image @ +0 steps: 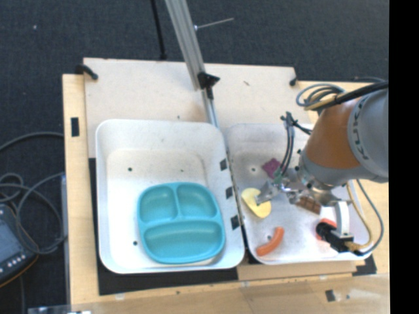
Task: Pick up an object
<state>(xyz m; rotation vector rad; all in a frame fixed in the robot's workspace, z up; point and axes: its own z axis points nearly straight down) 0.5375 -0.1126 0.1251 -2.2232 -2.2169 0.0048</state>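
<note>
Over the right bin [243, 142] the gripper [275, 190] hovers low beside the yellow piece [255, 203] at its seven o'clock, its grip impossible to read, nothing visibly lifted yet, with the orange sausage [271, 241] lying at six o'clock, so the pick remains undone

The arm [340, 146] covers much of the right bin [252, 142], hiding that bin's right wall and far corner. The gripper [273, 190] is small and blurred, so its grip cannot be read. A brown item [308, 205] sits partly under the wrist, its shape unclear. A small purple piece [270, 167] is too small to identify. The arm's upper part is cut off at the right.
</note>
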